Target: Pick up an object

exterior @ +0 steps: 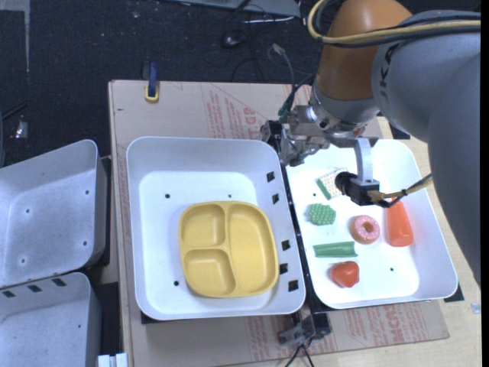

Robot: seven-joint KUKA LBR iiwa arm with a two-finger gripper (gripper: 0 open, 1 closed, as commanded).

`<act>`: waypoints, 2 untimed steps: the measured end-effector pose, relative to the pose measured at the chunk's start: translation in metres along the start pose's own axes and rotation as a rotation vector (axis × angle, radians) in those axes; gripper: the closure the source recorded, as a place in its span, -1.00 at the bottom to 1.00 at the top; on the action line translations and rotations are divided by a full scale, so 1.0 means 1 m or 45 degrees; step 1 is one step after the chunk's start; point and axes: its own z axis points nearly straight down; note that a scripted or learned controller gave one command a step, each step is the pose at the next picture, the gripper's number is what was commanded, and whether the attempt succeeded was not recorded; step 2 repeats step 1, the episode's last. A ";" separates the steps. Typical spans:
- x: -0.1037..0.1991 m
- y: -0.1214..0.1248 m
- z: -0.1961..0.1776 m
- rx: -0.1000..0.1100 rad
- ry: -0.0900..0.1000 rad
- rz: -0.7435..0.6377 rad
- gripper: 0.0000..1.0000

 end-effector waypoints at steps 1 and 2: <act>0.053 -0.001 0.019 0.005 -0.002 0.002 1.00; 0.053 -0.001 0.019 0.005 -0.002 0.002 1.00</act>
